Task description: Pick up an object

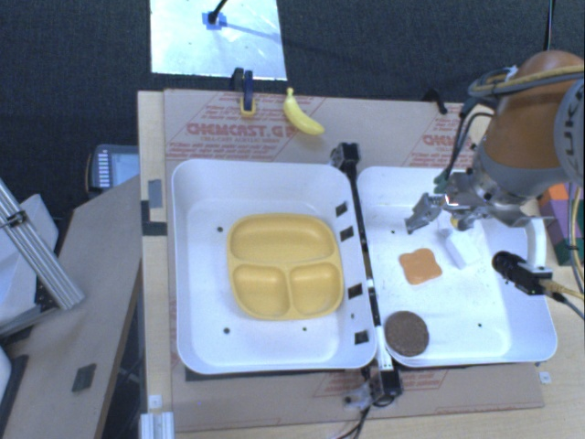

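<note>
In the right bin (475, 337) lie three objects: a flat orange square piece (420, 266) near the middle, a round brown disc (407, 333) at the front left corner, and a small white block (455, 248) just right of the orange piece. My gripper (443, 218) hangs over the back part of this bin, above and slightly behind the orange piece and the white block. It is open, with nothing between its fingers. The left bin (196, 245) holds a yellow divided plate (281, 265).
A toy banana (303, 115) lies on the cardboard behind the bins, next to a yellow clamp (247, 94). A black divider strip (358, 245) runs between the bins. A black cable fitting (519, 273) juts over the right bin's right side.
</note>
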Controlling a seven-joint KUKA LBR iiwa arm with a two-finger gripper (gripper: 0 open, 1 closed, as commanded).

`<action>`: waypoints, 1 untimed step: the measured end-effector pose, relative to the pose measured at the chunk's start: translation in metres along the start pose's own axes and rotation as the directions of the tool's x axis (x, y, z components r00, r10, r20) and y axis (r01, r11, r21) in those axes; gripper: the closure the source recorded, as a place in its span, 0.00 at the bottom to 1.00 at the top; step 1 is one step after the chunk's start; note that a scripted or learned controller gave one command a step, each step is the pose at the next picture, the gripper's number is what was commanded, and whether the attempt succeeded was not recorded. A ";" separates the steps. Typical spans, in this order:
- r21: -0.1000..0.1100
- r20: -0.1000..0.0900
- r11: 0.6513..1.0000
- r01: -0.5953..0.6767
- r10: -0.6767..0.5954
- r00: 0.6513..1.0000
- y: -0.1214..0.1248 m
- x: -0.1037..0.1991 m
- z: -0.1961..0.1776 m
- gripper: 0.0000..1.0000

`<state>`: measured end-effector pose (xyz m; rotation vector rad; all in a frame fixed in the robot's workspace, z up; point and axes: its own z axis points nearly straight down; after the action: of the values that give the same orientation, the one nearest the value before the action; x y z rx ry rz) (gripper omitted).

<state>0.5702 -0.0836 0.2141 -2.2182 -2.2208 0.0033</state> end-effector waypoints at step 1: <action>0.000 0.000 1.000 0.000 0.000 1.000 -0.001 -0.002 0.042 0.00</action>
<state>0.5693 -0.0860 0.1718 -2.2186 -2.2210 0.0030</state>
